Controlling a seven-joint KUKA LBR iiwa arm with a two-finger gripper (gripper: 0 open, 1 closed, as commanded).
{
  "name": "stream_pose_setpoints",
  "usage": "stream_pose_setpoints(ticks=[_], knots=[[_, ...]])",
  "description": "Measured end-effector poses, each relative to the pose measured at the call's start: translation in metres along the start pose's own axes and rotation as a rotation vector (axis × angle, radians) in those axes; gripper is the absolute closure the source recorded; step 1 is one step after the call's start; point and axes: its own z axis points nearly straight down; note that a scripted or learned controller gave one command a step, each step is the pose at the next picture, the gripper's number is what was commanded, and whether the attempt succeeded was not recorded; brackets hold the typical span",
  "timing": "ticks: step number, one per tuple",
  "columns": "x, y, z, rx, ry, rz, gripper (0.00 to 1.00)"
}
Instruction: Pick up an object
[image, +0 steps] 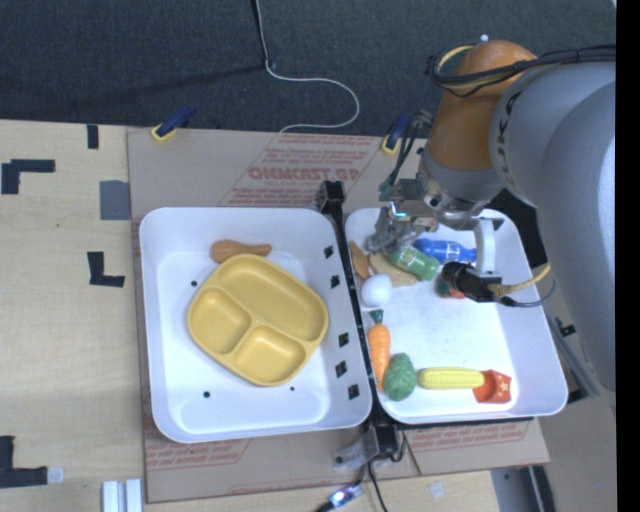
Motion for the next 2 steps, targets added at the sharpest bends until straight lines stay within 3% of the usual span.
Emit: stream_pose_setpoints(ticks=[1, 2], knots=[[0.003, 0.009, -0.018, -0.002, 0.002, -0.001, 1.0], [0.0, 0.008, -0.001, 0.001, 0.0, -0.001, 1.0]])
